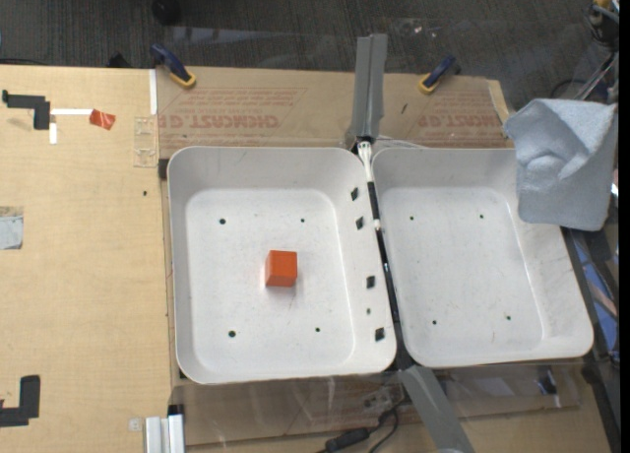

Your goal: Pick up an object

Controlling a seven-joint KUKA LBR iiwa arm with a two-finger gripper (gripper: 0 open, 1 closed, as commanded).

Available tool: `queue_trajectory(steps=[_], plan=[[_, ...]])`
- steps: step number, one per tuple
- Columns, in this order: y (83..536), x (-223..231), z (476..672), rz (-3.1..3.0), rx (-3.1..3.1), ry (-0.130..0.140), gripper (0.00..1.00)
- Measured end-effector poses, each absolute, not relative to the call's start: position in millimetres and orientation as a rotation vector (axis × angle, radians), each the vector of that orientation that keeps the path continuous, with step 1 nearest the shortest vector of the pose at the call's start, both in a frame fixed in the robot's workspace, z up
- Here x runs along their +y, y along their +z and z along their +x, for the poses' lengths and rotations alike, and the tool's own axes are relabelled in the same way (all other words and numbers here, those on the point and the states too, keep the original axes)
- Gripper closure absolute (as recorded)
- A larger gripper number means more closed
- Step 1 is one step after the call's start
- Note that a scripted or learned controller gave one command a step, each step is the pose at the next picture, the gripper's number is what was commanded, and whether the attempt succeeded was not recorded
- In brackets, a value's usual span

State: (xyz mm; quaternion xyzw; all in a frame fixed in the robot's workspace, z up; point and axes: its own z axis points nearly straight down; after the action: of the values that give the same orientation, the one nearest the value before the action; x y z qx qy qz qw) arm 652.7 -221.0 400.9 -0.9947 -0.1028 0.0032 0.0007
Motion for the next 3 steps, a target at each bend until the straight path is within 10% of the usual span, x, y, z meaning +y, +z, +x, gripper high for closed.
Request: queue_trajectory(steps=[3], plan=[[408.0, -220.4, 653.8, -3.123, -0.324, 0.007, 1.00]])
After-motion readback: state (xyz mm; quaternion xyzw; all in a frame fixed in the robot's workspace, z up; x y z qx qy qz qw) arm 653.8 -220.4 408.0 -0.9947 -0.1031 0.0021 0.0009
